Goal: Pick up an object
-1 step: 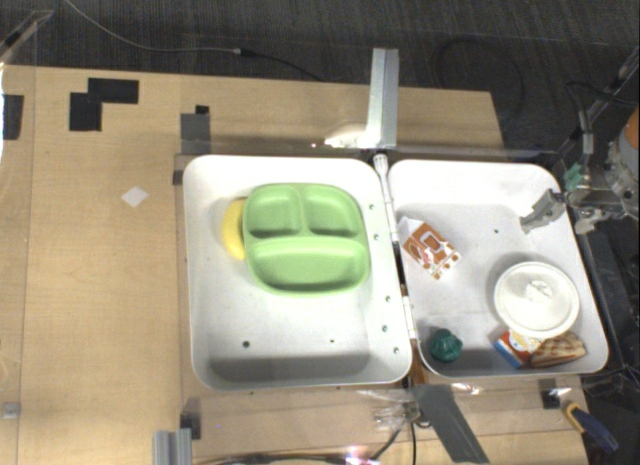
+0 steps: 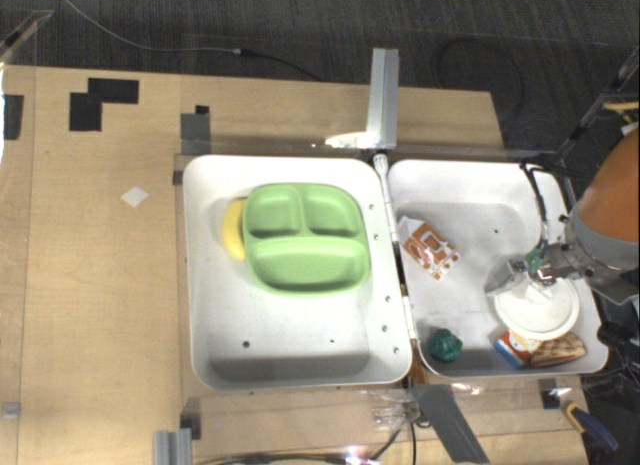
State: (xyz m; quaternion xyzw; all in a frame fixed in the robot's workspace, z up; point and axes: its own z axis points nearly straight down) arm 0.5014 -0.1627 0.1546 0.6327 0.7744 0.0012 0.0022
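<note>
Two shallow white bins sit side by side on the wooden bench. The left bin (image 2: 290, 343) holds a green divided tray (image 2: 303, 236), three compartments showing, lying flat toward the far half of the bin; a yellow object (image 2: 232, 230) peeks out from under its left edge, mostly hidden. The near half of that bin is bare white floor. The right bin (image 2: 470, 188) is busier along its near and right side. An orange-and-white snack packet (image 2: 429, 249) lies near the divider between the bins, tilted. A small dark green ball-like object (image 2: 445, 346) rests in the near left corner of this bin. At the near right corner a white round cup or tub (image 2: 538, 309) stands, and just beside it, touching or nearly so, lies a flat brown-and-orange packet (image 2: 545, 352) with a blue end. The grey arm with its orange band comes in from the right, and the gripper (image 2: 540, 271) hangs directly over the white cup, at its far rim. Whether the fingers are open or closed I cannot tell from here; nothing is plainly seen between them.
</note>
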